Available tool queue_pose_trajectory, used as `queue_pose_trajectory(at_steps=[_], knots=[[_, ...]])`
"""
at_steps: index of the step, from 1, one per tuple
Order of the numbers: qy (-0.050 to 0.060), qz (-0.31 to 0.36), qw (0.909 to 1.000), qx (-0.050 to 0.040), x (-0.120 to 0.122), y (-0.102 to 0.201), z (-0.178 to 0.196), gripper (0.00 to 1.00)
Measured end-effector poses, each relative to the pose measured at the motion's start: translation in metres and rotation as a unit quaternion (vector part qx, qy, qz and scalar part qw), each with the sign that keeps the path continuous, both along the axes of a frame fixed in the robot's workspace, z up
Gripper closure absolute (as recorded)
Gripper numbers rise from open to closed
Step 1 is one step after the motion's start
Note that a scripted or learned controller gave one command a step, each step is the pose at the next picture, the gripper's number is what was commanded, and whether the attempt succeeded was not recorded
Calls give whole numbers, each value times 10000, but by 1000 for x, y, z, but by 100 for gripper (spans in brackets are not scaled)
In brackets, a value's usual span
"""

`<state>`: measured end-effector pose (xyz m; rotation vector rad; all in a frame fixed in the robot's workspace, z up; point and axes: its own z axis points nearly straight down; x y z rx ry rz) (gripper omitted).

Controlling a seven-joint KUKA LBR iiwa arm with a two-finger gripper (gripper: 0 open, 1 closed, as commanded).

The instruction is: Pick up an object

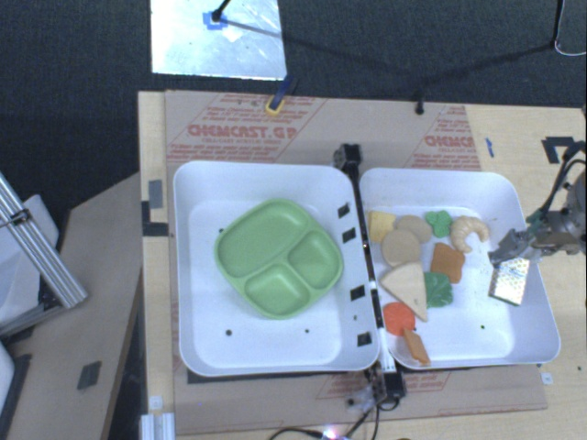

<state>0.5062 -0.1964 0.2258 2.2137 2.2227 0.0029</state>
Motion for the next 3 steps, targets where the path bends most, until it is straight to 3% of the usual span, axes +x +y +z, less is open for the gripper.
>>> queue_pose_trajectory(at_steps=[3], knots=[[2, 27, 10000, 15, 96, 123, 8, 100]])
